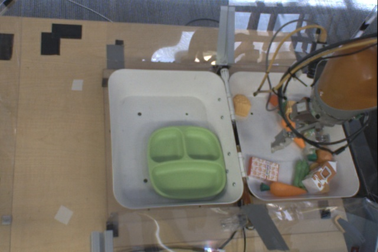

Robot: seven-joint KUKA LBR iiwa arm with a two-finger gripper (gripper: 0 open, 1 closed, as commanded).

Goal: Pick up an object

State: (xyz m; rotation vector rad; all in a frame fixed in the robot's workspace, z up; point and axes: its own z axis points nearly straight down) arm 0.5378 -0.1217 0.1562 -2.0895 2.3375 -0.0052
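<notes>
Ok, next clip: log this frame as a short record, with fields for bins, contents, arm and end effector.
left bin: holds a green divided plate
right bin: round bun, red-and-white packet, carrot, small carton, other small toy foods
arm: reaches in from the right, above the right bin
end effector: low over the right bin; grip state unclear

Green divided plate point(186, 162) matt plastic; bins point(124, 127) smooth white plastic; bench point(53, 144) wood-look.
</notes>
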